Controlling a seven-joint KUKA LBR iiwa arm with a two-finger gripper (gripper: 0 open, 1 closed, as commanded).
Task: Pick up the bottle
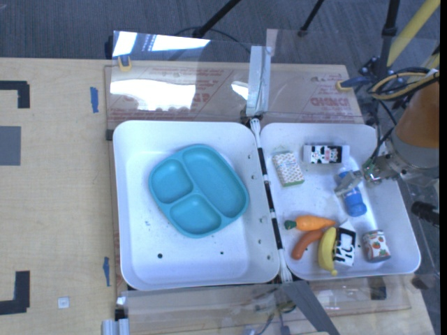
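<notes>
The bottle point(351, 193) lies on its side in the right bin point(401, 208), near that bin's right wall. It is small, with a clear body and a blue end pointing toward the front. My gripper point(372, 171) sits at the bin's right edge, just up and right of the bottle's clear end and very close to it. I cannot see whether it touches the bottle. The grey arm with its orange band point(424, 121) rises behind the gripper.
The right bin also holds a cow-print carton point(325, 154), a pale packet point(288, 167), a carrot point(314, 222), a banana point(327, 250), a black-and-white box point(345, 246) and a small can point(376, 245). A blue divided plate point(199, 189) lies in the left bin point(133, 152).
</notes>
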